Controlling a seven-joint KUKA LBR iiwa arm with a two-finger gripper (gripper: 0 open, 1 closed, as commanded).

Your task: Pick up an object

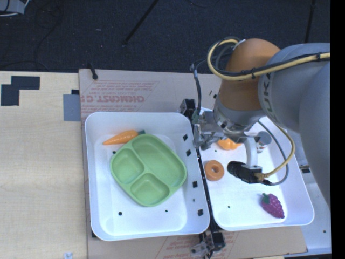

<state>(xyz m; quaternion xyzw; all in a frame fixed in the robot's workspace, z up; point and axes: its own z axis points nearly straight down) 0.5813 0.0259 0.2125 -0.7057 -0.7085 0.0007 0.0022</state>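
The gripper (pixel 211 135) is lowered just above the orange donut (pixel 214 170), beside an orange toy (pixel 228 143), presumably lined up for a pick; whether anything is gripped cannot be told. Purple grapes (pixel 273 205) lie right of the donut, unreached

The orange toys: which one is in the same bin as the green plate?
The carrot. It lies in the left bin, just above the green divided plate. The orange doughnut and the other orange piece lie in the right bin.
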